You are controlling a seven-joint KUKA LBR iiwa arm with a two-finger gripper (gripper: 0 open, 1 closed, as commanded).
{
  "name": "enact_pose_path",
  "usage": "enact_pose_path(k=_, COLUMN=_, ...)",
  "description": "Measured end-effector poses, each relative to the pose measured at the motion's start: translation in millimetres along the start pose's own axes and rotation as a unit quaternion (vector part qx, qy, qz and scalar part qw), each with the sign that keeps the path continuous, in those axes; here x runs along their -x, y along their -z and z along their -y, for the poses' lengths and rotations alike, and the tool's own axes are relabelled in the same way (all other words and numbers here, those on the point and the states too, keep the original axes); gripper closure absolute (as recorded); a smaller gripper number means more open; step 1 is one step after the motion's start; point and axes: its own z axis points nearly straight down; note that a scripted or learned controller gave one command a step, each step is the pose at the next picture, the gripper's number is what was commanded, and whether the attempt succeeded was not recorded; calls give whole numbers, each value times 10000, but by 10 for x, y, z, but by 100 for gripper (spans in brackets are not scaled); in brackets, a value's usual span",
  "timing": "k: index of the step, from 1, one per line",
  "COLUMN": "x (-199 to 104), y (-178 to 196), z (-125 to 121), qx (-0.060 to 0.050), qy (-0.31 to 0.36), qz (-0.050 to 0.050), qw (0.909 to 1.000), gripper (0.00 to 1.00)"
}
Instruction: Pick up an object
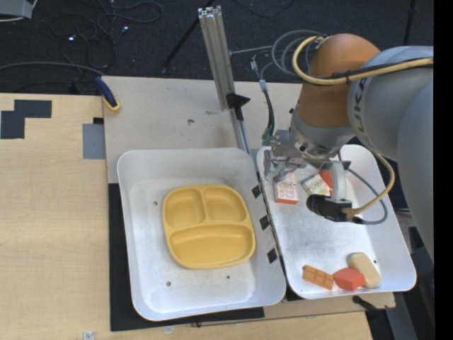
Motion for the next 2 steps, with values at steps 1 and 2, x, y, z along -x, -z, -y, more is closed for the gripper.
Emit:
enact_pose_path(k=1, x=-444, y=71, z=25, qx=1, qy=-4, qz=5, qw=10000, gripper=100)
enact_pose_path(k=2, x=-988, y=165, z=49, qx=0, qy=1, qz=3, qw=10000, gripper=100)
